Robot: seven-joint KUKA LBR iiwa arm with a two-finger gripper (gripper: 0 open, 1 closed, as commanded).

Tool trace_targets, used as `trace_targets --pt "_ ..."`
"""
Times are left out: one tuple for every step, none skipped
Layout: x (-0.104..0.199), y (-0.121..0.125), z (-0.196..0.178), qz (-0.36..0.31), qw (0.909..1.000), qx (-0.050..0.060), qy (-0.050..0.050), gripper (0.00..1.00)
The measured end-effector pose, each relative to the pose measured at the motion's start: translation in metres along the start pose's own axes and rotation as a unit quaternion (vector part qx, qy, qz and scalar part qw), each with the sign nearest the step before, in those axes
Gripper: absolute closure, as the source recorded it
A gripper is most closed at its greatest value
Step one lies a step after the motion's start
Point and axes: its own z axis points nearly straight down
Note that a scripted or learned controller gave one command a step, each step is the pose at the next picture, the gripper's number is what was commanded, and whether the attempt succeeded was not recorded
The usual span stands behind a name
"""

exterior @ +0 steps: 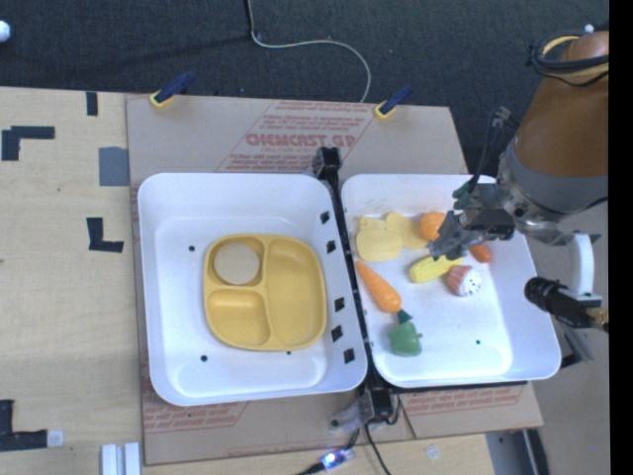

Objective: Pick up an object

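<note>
Toward the bottom of the frame, the near rims of the two white bins run side by side on a sheet of brown cardboard. Just above the right bin's near rim, at lower centre-right, a green toy pepper lies on the bin floor, with an orange carrot slanting just beyond it, close to the divider between the bins. Left of centre, the left bin holds a yellow compartment tray. Farther up in the right bin, a yellow banana-shaped piece and a small reddish-and-white object lie side by side, with a pale yellow flat piece to their left and a small orange item above. The gripper hangs right over this cluster, at centre-right, its dark fingers just above the banana-shaped piece; whether they are parted or closed cannot be told, and nothing is seen between them. At the top, two blue-and-yellow clamps pin the cardboard's far edge.
</note>
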Motion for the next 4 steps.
trace_targets --pt "0.063 -0.023 -0.139 -0.003 1.0000 -0.009 0.001 1.00" --pt "0.115 -0.023 -0.180 -0.002 1.0000 -0.003 0.001 1.00" --pt "0.164 -0.025 -0.040 -0.001 1.0000 0.007 -0.001 1.00" --pt "0.162 -0.023 -0.145 0.000 1.0000 -0.006 0.001 1.00"
